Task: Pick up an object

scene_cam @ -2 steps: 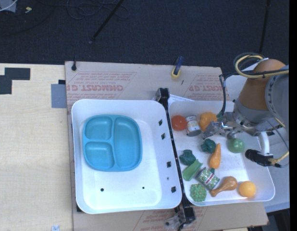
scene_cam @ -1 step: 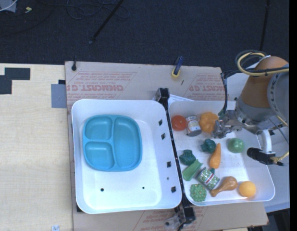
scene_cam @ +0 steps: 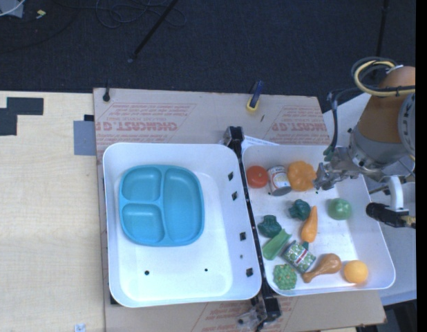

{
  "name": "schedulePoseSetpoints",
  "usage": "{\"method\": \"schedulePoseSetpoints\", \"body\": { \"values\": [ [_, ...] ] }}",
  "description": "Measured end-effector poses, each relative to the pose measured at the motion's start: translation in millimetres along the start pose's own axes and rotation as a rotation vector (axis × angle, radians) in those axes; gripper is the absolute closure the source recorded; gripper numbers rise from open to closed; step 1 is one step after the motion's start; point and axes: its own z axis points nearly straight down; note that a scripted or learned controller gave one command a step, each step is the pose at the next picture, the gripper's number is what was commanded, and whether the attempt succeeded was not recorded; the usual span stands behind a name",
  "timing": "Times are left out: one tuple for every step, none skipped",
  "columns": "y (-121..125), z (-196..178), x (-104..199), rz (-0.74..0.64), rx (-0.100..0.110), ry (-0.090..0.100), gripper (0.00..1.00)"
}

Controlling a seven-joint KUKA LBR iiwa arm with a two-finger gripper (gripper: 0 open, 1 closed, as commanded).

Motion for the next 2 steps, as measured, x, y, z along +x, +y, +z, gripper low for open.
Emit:
{"method": "schedulePoseSetpoints", "body": {
  "values": [
    [-5.5, -61.8, -0.5, -0.001, -0.003, -0.001, 1.0],
    [-5.2, -90.2, -1.8, -0.002, -0.001, -0.001, 1.0]
  ]
}}
